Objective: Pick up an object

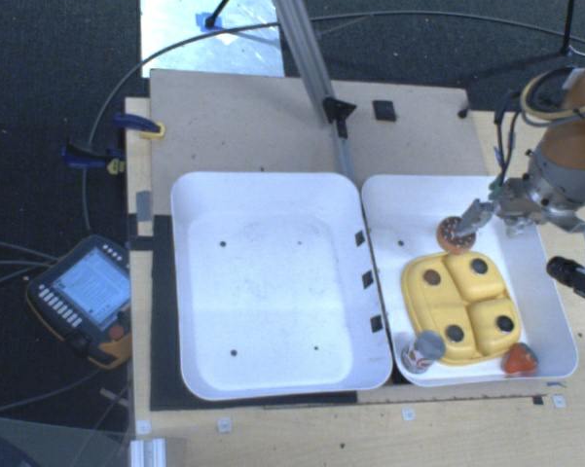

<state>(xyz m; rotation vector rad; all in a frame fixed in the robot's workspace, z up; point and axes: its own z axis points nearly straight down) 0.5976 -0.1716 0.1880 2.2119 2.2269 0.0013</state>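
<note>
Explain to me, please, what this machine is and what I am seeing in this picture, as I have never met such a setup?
The single camera looks down at a slant on a bench with two shallow white bins. The grey robot arm with an orange band reaches in from the right, and its two-finger gripper hangs over the right bin, just above a small brown doughnut-shaped object. That bin also holds a yellow four-section plastic tray, a small grey-and-white object and a small red object. The left bin sits alongside. I cannot tell whether anything is gripped.
</note>
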